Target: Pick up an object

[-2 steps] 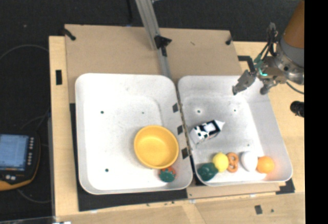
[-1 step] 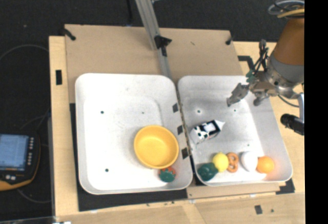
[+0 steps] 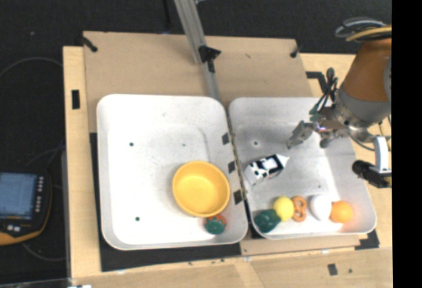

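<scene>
End effector [image 3: 310,136], spread and holding nothing, is poised over the right bin [image 3: 264,115], apparently to take the cow toy [image 3: 265,169].

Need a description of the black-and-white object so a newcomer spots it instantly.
Start at the right bin of the two white bins. Near its left wall, above the row of small round items along the front edge, lies the black-and-white object. It alone is patched black and white; its neighbours are plain green, yellow, orange or white.
</scene>
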Robot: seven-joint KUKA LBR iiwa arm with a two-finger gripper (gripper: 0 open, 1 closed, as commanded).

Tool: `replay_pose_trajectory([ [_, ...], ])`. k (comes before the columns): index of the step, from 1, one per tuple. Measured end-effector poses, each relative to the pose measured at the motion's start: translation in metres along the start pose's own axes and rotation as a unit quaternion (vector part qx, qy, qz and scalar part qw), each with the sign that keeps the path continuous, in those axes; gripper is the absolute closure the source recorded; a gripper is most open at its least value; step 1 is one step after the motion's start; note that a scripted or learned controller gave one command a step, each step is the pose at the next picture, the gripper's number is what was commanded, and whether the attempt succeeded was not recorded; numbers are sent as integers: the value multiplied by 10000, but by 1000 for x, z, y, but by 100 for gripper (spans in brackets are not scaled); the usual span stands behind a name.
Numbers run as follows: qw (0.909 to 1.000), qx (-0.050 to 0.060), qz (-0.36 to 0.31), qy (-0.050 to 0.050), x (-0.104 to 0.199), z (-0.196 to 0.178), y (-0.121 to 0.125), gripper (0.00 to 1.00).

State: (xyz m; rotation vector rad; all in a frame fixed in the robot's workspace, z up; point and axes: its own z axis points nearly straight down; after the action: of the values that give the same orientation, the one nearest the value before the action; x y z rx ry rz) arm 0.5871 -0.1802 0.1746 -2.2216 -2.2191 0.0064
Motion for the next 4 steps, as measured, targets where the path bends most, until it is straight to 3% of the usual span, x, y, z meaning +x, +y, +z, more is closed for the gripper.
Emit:
replay_pose_trajectory([
  [1,10000,0,8,1,-4,56,9,0],
  [2,10000,-46,30,-3,-5,41,11,100],
  [4,10000,-50,-22,0,-10,-42,16,100],
])
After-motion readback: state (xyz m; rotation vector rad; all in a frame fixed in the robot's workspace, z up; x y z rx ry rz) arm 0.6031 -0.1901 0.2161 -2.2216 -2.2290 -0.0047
